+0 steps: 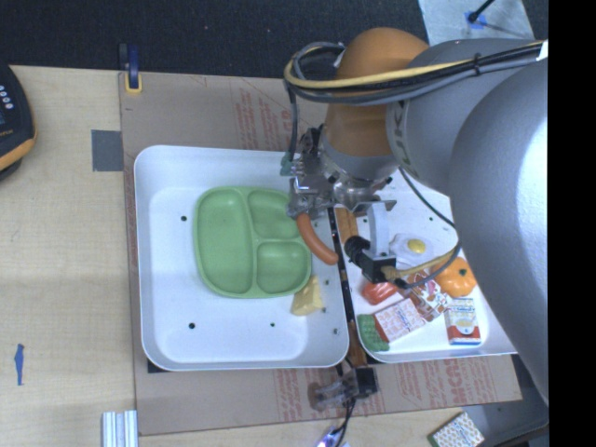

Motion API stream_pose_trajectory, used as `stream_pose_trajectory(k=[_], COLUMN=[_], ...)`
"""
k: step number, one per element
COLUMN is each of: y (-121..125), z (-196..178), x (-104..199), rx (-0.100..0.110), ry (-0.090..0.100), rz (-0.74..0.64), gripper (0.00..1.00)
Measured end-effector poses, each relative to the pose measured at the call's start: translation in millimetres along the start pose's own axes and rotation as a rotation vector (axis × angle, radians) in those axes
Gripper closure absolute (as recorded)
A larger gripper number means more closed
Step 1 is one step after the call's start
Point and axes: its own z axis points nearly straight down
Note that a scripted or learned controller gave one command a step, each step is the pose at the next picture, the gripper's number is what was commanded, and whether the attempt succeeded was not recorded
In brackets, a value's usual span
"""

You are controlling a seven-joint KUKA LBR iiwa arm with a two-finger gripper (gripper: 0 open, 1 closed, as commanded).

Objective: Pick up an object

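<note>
gripper (312,210) over the hot dog (317,238) by green tray (247,240); approach step, can't tell grip state. next: needs a clean lift.

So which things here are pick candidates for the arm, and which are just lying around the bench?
Pick candidates:
green divided plate
orange sausage
yellow wedge
fried egg
orange fruit
small packets

Lying about:
blue clamp
grey tape
blue pen
</note>
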Motion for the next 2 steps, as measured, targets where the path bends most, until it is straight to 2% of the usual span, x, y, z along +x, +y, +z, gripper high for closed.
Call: stream_pose_trajectory(k=[1,2], y=[-62.1,-59.0], z=[-3.1,-13.9], x=[-59.5,-57.2], rx=[0.005,0.002], ry=[-0.001,0.000], rz=[0.011,0.005], gripper=[1.00,1.00])
